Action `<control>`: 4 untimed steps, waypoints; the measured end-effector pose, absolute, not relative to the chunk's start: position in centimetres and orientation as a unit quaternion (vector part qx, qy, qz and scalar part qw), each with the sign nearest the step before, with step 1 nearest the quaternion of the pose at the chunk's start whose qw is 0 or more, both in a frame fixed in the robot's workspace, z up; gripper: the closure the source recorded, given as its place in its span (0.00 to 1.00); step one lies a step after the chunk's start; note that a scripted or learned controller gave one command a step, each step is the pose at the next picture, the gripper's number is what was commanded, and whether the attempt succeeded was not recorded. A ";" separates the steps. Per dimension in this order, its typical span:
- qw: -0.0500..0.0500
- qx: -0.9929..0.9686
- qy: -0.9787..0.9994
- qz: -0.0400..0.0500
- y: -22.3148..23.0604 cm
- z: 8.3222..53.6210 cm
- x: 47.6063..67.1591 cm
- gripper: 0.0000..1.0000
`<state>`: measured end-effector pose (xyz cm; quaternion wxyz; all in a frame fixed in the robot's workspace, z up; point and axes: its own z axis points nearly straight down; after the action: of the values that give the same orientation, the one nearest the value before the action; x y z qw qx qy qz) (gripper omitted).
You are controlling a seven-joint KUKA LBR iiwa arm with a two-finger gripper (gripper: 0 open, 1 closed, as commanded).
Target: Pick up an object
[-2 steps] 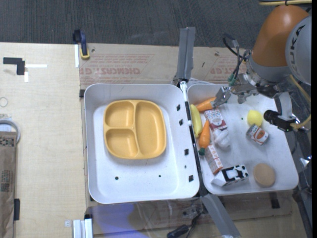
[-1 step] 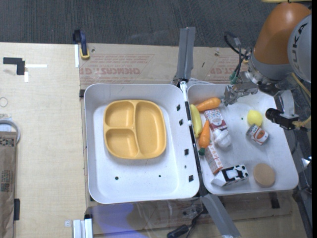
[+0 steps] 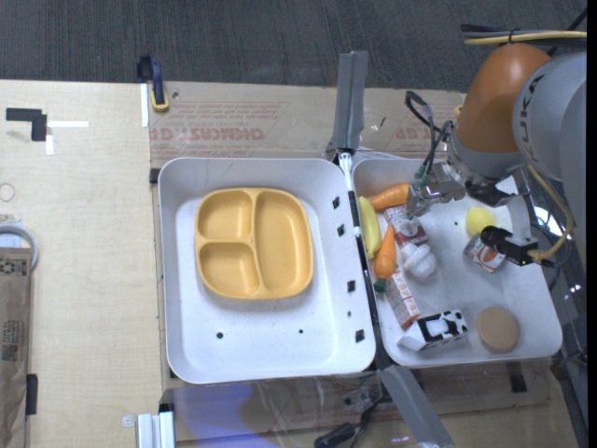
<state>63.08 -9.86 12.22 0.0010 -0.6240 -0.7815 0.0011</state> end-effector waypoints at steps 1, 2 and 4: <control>0.001 -0.624 -0.781 0.001 -9.9 12.3 63.1 0.00; 0.001 -0.578 -0.816 0.000 -11.4 9.1 56.5 0.00; 0.000 -0.731 -0.682 0.001 -10.5 9.1 59.8 0.00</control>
<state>59.84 -10.50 9.15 -0.0001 -0.7314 -0.6820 0.0010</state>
